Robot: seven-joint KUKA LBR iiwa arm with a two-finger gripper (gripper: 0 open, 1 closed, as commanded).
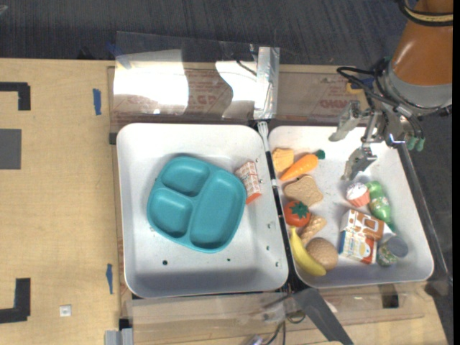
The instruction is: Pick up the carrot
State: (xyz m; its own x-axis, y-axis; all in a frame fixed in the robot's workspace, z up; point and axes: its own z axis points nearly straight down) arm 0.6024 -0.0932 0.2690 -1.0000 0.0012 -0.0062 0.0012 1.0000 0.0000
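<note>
In the right bin [420, 214], bare floor lies at 12 o'clock, above and right of the carrot [300, 166]. The carrot is hemmed by a cheese wedge [282, 158] at 9 o'clock, the bin divider wall [272, 185] beyond it, and a bread slice [304, 191] at 6 o'clock. The left bin [136, 264] is open around its teal plate [195, 203].

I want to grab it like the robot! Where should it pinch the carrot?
Probably across the carrot's orange middle, coming straight down from above. It lies flat and slanted, green top up-right. The cheese and bread crowd its lower-left end, so the tool has more room mid-body.
</note>
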